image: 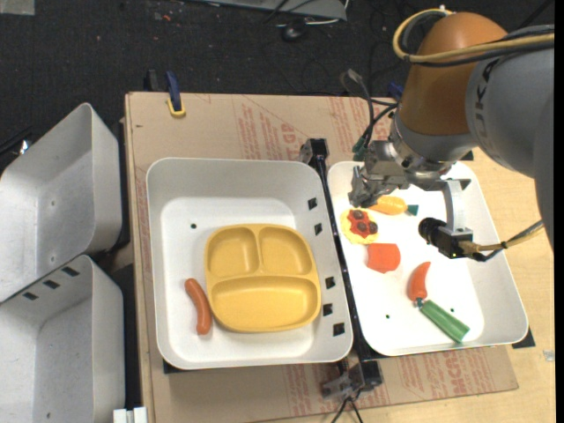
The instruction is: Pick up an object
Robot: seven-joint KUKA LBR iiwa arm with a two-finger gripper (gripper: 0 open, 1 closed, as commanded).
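Now gripper (363,199) above pizza slice (360,226), right bin (493,311)

Brown board bench (247,122), 2 shallow white bins side by side, left bin (167,236), right bin (493,280)

Both white bins, left bin (167,236) and right bin (493,263), look like smooth matt plastic, and the yellow divided tray (262,278) has that slightly glossy plastic look. The bench top (238,126) underneath is plain matt board, kinda cardboard-ish, and the orange band (449,55) on the arm is shiny.
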